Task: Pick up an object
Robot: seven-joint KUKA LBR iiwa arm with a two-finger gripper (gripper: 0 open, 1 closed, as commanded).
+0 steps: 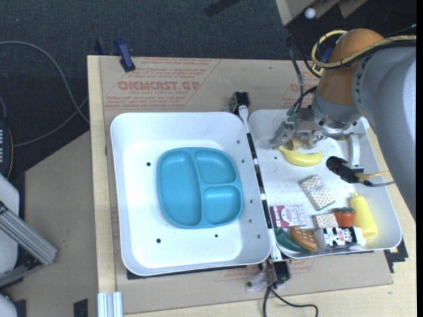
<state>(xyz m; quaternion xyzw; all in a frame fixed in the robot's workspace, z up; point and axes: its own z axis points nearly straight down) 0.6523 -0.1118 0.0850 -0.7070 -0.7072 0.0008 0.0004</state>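
Right bin (390, 233): gripper (295, 136) just above the banana (301, 156); whether it is parted or closed cannot be told.

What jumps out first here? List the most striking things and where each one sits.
The blue divided plate stands out most, alone in the middle of the left bin. Next comes the grey arm's gripper, low over the far end of the right bin, just above a yellow banana. Small toys and packets crowd that bin's near end.
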